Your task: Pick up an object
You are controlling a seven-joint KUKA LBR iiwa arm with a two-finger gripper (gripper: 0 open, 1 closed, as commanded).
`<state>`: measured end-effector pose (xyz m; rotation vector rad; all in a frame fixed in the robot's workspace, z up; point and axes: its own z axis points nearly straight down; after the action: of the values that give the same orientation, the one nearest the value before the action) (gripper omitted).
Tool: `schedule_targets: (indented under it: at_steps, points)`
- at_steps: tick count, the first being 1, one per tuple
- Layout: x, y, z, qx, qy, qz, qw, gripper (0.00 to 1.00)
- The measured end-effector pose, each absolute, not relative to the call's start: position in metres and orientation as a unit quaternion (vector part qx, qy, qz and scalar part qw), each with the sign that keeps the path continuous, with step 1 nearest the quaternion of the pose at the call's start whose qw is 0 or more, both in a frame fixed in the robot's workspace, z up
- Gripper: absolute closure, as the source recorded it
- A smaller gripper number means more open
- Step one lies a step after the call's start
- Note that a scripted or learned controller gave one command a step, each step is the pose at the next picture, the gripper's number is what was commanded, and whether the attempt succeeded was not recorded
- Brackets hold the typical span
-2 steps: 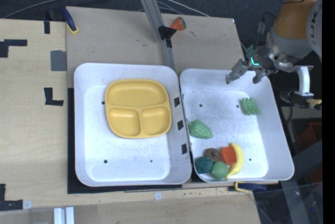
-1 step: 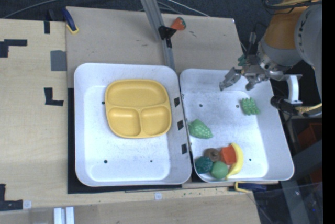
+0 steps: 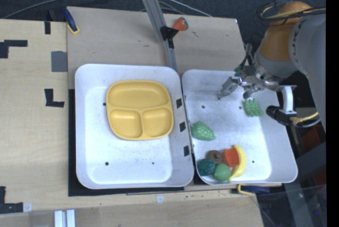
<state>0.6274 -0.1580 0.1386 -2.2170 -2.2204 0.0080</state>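
1. The grey arm with the orange band reaches in over the right-hand shallow white bin (image 3: 275, 165), and its two-finger gripper (image 3: 237, 88) hangs above the bin's upper part, with one finger splayed out toward the dividing wall and the other pointing down; the fingers stand spread apart with nothing between them.
2. Just beside the gripper, toward the bin's outer wall, lies a small green knobbly toy (image 3: 252, 108). It looks like the nearest candidate for a pick, though the fingers are apart from it.
3. A second green leafy toy (image 3: 203, 131) rests against the dividing wall, below the gripper.
4. In the bin's near corner a heap has gathered: a yellow banana-shaped toy (image 3: 240, 161), a red block (image 3: 231, 156), a brown ring (image 3: 214, 156) and two green lumps, all touching, which would likely make a clean grasp awkward there.
5. The left-hand bin holds a yellow three-compartment plastic plate (image 3: 140, 109), well apart from the gripper.
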Motion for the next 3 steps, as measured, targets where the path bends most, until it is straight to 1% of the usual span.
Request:
schedule_targets:
  at_steps: [1, 2, 3]
  points:
    - [0.627, -0.157, 0.086, -0.706, -0.708, 0.0013, 0.0, 0.0]
    - [0.627, -0.156, 0.098, -0.706, -0.708, 0.001, 0.001, 1.0]
    - [0.627, -0.15, 0.16, -0.706, -0.708, -0.0016, -0.002, 1.0]
